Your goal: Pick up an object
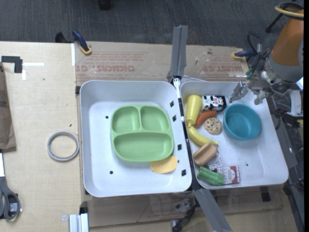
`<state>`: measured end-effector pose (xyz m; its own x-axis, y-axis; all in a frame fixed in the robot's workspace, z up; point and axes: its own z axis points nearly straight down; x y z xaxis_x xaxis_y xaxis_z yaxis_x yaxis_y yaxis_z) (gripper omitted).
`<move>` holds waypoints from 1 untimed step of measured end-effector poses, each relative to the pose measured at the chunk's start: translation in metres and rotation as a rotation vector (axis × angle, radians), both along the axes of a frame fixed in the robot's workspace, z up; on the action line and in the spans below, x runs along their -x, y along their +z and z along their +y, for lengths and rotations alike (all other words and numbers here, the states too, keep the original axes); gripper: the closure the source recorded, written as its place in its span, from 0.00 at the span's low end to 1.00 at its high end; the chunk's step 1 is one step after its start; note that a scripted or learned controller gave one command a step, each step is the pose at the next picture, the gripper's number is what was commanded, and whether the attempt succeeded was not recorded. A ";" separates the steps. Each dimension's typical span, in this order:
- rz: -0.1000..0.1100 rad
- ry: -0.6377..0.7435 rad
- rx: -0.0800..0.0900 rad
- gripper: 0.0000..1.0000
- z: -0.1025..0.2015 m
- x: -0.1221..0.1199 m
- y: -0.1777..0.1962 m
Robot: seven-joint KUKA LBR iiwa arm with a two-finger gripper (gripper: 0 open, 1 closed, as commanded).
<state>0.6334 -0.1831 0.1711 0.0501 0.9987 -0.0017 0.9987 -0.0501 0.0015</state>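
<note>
Grey end effector [247, 94], fingers spread and unladen, hovers above blue bowl [242, 122].

We had one fixed camera above bench [38, 105], looking down at slant, far enough to take both bins [91, 144] whole; arm [287, 47] entered from right.

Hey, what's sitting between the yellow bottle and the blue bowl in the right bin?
In the camera view, between the yellow bottle and the blue bowl lie a small black-and-white carton, an orange carrot and a cookie.
</note>
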 end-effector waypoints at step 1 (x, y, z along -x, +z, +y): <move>-0.019 0.009 0.003 0.00 -0.009 -0.027 -0.057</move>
